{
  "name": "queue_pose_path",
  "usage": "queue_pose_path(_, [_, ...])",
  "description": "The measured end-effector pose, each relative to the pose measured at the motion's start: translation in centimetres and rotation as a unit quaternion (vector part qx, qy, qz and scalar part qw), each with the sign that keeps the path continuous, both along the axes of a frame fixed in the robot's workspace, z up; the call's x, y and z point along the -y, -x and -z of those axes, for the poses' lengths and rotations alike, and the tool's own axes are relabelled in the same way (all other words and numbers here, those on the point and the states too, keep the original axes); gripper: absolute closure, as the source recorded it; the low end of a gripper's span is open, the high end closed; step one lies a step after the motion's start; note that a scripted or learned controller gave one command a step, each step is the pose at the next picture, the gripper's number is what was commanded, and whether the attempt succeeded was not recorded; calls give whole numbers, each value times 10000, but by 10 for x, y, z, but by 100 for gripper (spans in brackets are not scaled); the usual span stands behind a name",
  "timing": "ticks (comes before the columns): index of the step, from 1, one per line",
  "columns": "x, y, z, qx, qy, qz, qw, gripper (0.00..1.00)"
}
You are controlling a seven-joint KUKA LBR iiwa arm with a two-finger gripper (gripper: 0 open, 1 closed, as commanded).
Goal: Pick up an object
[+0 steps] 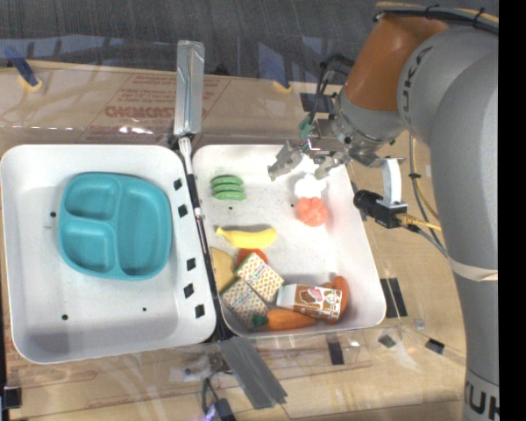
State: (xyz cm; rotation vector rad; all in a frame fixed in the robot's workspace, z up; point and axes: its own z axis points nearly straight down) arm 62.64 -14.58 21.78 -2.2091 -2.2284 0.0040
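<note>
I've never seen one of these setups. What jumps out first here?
The big grey arm with its orange band reaches in from the right, its claw open above the right bin. That bin holds toy food: a banana, a green piece, a pink piece. The left bin holds a teal plate.

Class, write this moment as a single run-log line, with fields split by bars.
hand open, over right bin far end | holding nothing | nearest: pink toy | banana, carrot untouched | left bin: teal plate
</note>
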Motion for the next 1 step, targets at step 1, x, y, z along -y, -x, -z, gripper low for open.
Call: queue_pose_path(1, [-54, -16, 103, -16, 2, -287, 9996, 0])
